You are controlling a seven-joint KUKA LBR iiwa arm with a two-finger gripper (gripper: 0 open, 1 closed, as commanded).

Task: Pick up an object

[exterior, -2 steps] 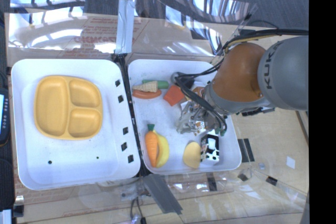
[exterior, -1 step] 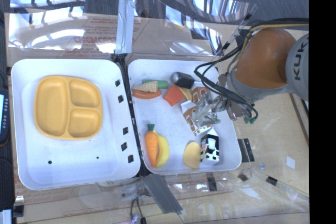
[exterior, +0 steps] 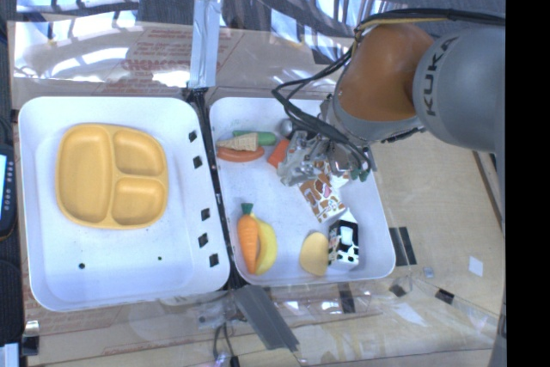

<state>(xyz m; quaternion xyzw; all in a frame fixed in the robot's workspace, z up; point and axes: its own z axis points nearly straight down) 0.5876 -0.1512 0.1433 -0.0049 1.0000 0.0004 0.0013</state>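
My gripper [exterior: 298,164] hangs over the upper middle of the right bin [exterior: 375,211], under the orange wrist band. Just left of it lies a small red-orange piece [exterior: 278,152]. A giraffe-patterned toy [exterior: 325,198] lies directly below and right of the gripper, close to it; whether they touch I cannot tell. Further left are a red sausage-like toy [exterior: 240,154] and a tan cone with a green tip [exterior: 250,137]. Along the bin's front edge lie a carrot [exterior: 247,241], a banana [exterior: 268,247], a yellow lemon-like toy [exterior: 314,253] and a cow-patterned block [exterior: 345,243].
The left bin [exterior: 51,271] holds a yellow divided plate [exterior: 112,174]. A black divider with clips [exterior: 209,193] separates the two bins. Black cables [exterior: 301,90] loop off the wrist over the right bin's back wall.
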